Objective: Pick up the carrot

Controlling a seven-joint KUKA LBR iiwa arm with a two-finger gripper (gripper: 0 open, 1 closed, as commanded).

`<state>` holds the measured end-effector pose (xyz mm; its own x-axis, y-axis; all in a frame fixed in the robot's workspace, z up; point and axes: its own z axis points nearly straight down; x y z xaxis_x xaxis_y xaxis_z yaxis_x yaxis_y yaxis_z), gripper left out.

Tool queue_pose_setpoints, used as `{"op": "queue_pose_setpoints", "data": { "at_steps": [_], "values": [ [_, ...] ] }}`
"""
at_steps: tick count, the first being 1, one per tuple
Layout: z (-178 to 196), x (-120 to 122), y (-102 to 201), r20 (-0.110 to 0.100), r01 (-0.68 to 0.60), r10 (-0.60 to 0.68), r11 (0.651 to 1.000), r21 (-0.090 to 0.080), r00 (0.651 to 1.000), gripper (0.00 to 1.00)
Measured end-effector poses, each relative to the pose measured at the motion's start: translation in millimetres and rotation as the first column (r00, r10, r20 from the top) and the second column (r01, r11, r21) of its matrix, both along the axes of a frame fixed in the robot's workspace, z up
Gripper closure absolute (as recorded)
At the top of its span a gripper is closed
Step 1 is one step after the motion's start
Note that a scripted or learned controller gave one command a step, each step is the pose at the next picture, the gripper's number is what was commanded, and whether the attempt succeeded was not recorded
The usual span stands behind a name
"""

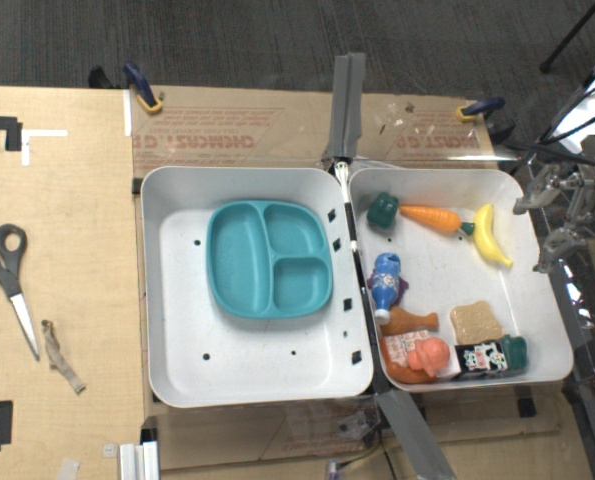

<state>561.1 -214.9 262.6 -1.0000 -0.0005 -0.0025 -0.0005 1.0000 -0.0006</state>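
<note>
The carrot [430, 218] lies on its side near the far wall of the right bin [537, 298], its orange body pointing left toward a dark green cup-like object [382, 211] and its green stem end pointing right, just beside the upper tip of the banana [492, 236]. The robot's hand [562, 223] sits at the right rim of that bin as a tangle of grey metal, well apart from the carrot, and whether it is apart or together cannot be told from here. Nearer the camera in the same bin are a blue bottle [385, 280], a slice of toast [476, 322], a small black-and-white carton [483, 359] and some orange and pink toys [422, 356]; the left bin [167, 298] carries a teal divided plate [271, 259]. The pick looks not yet begun. The main risk is crowding: the banana's tip is so close to the stem end that a descent aimed slightly right could nudge or grab the banana instead. The carrot is slim and rounded, so a grip off its middle could make it roll or squirt out. A descent too near the far wall could also catch the rim.
</note>
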Motion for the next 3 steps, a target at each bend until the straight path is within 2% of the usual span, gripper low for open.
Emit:
{"op": "queue_pose_setpoints", "data": {
  "at_steps": [1,2,3],
  "values": [
    [-136,18,14,0.000,-0.043,0.043,0.999,0.000,0.999,0.00],
    [-169,34,79,0.001,0.026,-0.026,1.000,0.001,1.000,0.00],
    [-168,75,67,0.005,-0.055,0.055,0.998,-0.001,0.998,0.00]
  ]
}}
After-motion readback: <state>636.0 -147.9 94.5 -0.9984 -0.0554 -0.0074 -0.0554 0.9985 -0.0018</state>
